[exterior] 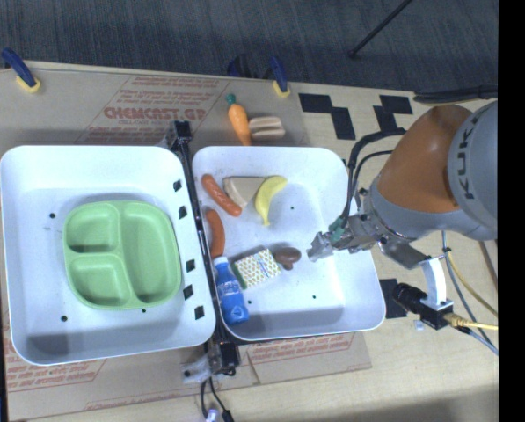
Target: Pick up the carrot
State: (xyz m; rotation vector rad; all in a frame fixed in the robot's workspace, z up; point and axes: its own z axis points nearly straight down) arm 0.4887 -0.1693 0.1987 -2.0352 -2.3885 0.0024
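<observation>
**Carrot on the bench beyond the right bin**

The carrot (237, 122) lies outside both bins, on the cardboard just past the right bin (360, 310)'s far rim, beside a small bun-like piece (266, 128). The right bin holds two sausages (221, 195), a banana (269, 197), a brown lump (286, 256), a patterned block (256, 267) and a blue bottle (229, 295). The left bin (25, 170) holds a green divided tray (121, 253). The gripper (322, 246) sits over the right bin's bare floor near its right wall; whether it is open cannot be told.

One camera is looking down from above the bench (69, 104) at a slant, taking in both bins (33, 174) mid-frame, with the arm (438, 174) entering at the frame's right.
</observation>
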